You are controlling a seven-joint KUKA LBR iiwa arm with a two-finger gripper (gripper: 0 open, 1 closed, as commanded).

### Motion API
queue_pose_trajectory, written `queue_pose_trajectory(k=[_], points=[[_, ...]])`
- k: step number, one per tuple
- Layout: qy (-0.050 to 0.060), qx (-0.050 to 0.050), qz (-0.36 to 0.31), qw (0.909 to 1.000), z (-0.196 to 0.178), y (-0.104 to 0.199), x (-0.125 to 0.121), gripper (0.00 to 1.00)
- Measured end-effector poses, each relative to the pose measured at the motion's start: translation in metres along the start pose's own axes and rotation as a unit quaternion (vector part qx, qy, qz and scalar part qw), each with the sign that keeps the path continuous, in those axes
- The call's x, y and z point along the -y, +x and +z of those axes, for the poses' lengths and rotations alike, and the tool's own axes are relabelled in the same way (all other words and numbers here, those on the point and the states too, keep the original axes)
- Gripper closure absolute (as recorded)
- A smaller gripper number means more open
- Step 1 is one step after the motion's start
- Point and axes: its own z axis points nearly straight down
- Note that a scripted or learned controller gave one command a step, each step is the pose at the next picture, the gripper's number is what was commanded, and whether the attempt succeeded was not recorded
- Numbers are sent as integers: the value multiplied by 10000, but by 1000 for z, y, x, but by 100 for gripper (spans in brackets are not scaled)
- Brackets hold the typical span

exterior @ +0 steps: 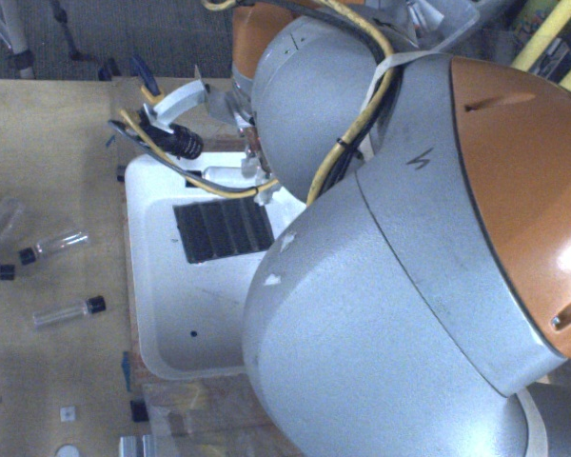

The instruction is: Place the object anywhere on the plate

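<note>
Looming over the white bin (pixel 152 284), the arm (pixel 409 255) hides plate, object and hand — I cannot tell the hand's grip or the object's place; a blind release risks missing.

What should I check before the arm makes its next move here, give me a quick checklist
1. Object located: cannot tell; nothing identifiable as it shows past the arm.
2. Plate located: cannot tell; the white bin holds a dark ribbed rectangle, no clear plate.
3. Grasp confirmed: cannot tell; the wrist end is hidden behind the arm's own body.
4. Cables free: ok; the yellow cable and the black cable bundle hang loose, unsnagged.
5. Bench clutter away from the bin: ok; the clear vials lie outside it on the wooden bench.
</note>
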Motion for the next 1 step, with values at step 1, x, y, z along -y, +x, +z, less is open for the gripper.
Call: queue_pose_trajectory(k=[1], points=[[16, 49, -2171, 9761, 37, -60, 13, 100]])
